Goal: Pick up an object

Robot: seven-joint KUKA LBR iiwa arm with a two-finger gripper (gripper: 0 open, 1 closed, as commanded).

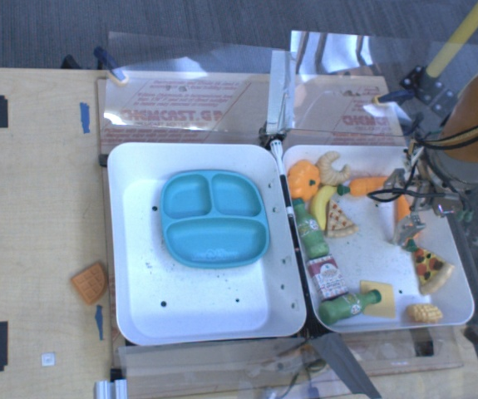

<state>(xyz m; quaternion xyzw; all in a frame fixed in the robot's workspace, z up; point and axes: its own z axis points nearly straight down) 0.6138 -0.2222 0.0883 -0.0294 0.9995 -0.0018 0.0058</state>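
Note:
The right bin (463, 306) holds several toy foods: an orange fruit (303, 179), a beige pastry (332, 167), a banana (322, 205), a pizza slice (338, 219), a carrot (362, 187), two green bottles (310, 231) (341, 307), a red-labelled packet (327, 277), a cheese wedge (379, 298), corn (424, 312) and a second pizza slice (431, 268). My gripper (408, 233) hangs low over the bin's right side, just above that second pizza slice. A small orange piece (401, 209) sits right beside the gripper; whether it is held is unclear.
The left bin (130, 306) carries a blue divided plate (214, 218). A small waffle-like square (90, 283) lies on the wooden bench to its left. Clear plastic sheets (180, 98) stand behind both bins. Cables (392, 194) trail by the wrist.

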